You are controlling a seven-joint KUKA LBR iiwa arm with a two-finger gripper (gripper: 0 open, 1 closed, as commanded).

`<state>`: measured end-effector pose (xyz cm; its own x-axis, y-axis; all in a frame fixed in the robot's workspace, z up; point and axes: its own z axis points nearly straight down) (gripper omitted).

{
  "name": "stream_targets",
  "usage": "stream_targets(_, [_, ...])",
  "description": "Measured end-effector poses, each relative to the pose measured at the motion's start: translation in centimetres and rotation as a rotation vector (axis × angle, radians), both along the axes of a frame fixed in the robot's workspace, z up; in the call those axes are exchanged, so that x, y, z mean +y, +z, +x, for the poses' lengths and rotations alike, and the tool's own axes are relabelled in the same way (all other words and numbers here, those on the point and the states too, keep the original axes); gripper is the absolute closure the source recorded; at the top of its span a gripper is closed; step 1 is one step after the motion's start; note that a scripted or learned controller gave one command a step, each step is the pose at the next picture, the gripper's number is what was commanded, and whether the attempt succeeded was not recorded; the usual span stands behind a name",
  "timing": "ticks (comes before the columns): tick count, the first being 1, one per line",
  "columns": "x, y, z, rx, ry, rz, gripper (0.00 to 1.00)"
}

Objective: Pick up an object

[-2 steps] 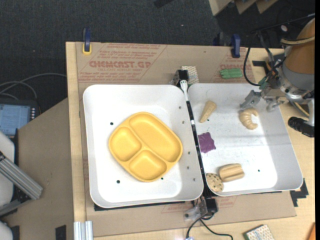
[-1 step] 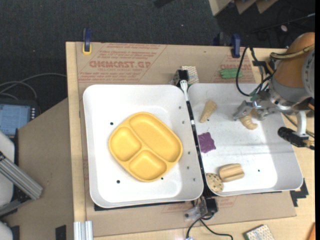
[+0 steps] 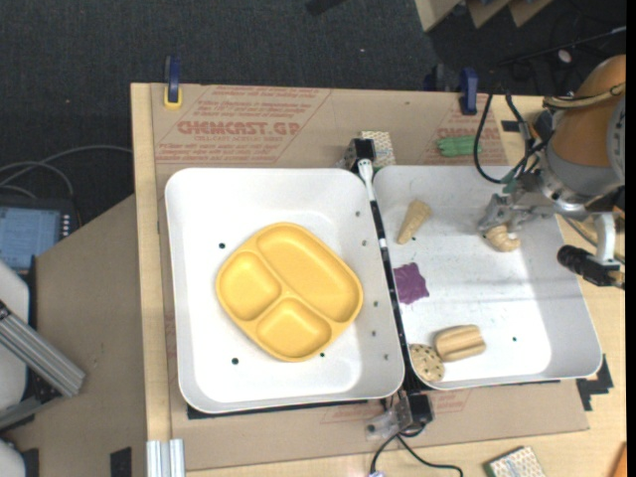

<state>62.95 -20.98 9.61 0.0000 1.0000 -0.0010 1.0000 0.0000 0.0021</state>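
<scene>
Target object: a small round beige lump lies on the floor of the right-hand shallow white bin, toward its far right part, directly under the gripper.
Gripper: the grey two-finger gripper is down in the right bin, its fingertips at the top of the beige lump; whether they are apart or closed on it cannot be told from this angle.
Arm: the grey arm with the orange band comes in from the right edge, over the bin's far right corner, with black cables looping beside it.
Cone piece: a tan cone-shaped object lies near the right bin's far left corner, well apart from the lump.
Purple patch: a flat purple scrap rests on the bin floor against the left wall, nearer than the cone.
Bread-like piece: a tan loaf-shaped object sits near the bin's near edge.
Speckled disc: a round speckled cookie-like object lies just beside the loaf shape, in the near left corner.
Left bin: the left-hand shallow white bin holds a yellow plastic plate with three compartments, roughly at its centre and turned at a slant.
Bench: both bins sit side by side, their inner rims touching, on a brown board printed with red lettering.
Green item: a small green object lies on the board beyond the right bin.
Clamps: blue clamps grip the board's far edge.
</scene>
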Motion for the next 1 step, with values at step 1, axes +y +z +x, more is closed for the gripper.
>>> stream_targets(1, [7.78,1.42,-6.7,0.007,0.004,0.006,1.0])
